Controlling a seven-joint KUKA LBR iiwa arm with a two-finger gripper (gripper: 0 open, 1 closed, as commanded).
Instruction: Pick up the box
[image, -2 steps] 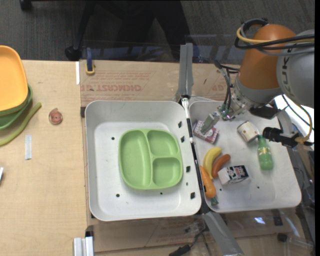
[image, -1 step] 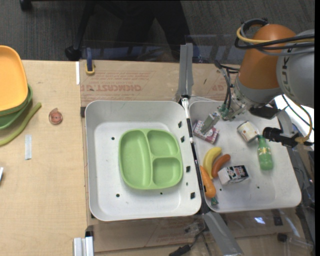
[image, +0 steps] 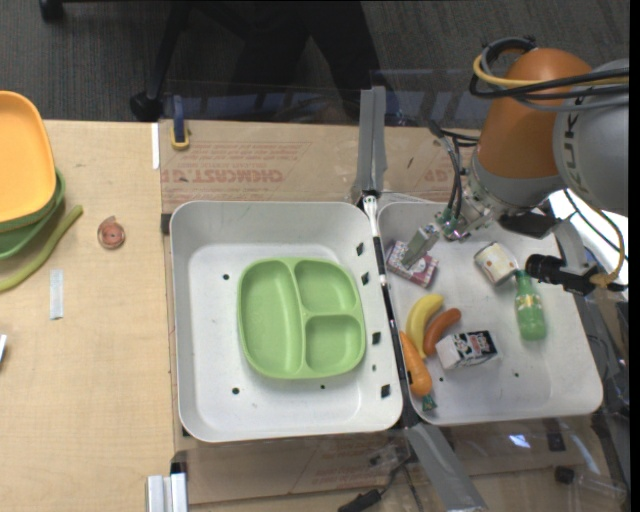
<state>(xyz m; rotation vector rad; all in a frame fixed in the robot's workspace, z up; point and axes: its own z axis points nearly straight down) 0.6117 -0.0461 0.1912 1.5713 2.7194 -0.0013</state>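
Lying just beside the claw (image: 432, 236), the box (image: 413, 262) rests unheld; the claw's spread cannot be told.

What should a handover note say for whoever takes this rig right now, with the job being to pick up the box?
Gripper: low over the back-left corner of the right bin, just above the pink box; no object seen between its fingers.
Pink box: lying in the right bin near the divider, not lifted.
Also in that bin: a small black-and-white carton, banana, carrot, green bottle and a white cup.
Left bin: holds a green divided plate.
Done: the approach, apparently.
Left: grasp and lift the box.
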